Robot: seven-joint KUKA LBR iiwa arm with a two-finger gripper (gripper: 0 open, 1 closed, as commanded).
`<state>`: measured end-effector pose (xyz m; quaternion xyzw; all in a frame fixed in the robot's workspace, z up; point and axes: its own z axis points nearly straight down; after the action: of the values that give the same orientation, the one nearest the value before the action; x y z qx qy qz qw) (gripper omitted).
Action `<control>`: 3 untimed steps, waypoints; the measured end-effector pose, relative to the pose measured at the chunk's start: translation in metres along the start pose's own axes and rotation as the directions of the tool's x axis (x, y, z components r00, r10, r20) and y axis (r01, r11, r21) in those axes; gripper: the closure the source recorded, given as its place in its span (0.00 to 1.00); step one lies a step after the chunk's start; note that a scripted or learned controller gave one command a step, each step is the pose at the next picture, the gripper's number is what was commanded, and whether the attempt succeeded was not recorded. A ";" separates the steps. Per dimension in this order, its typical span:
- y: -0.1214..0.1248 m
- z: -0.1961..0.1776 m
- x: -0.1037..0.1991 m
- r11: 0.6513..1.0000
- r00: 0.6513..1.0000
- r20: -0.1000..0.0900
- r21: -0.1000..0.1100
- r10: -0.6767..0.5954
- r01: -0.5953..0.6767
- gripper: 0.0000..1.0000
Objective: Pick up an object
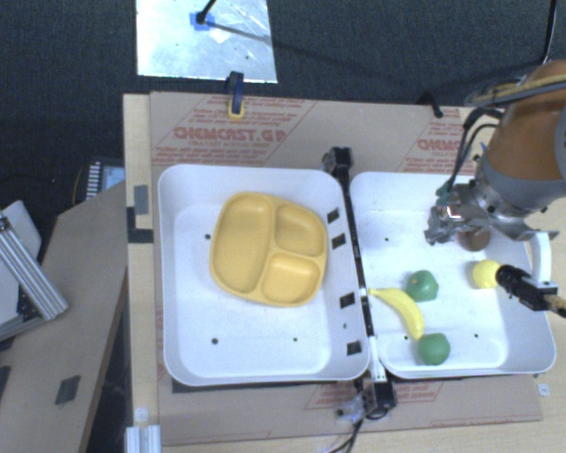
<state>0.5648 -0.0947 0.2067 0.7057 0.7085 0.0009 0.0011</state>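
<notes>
Gripper point(450, 217) above right bin point(396, 206) — fruit point(421, 285) below

Both white bins point(184, 347) look like smooth moulded plastic with a soft sheen. The yellow divided plate point(267, 248) in the left bin is matt plastic, as are the banana point(402, 310) and the two green fruits point(421, 285) near the right bin's front edge, which look like smooth toy plastic. Under the bins lies a board covered in tan printed paper point(245, 130). Beyond its far edge, a sheet of dull, scuffed metal point(206, 26) rests on dark matt cloth or carpet point(57, 64).
</notes>
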 end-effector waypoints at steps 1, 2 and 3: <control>0.024 0.006 0.050 1.000 1.000 -0.002 0.000 -0.006 0.006 1.00; 0.039 -0.001 0.104 1.000 1.000 -0.002 -0.001 -0.006 0.006 1.00; 0.063 0.000 0.145 1.000 1.000 -0.002 -0.001 -0.004 0.004 1.00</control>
<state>0.6274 0.0503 0.2068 0.7042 0.7100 0.0018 0.0008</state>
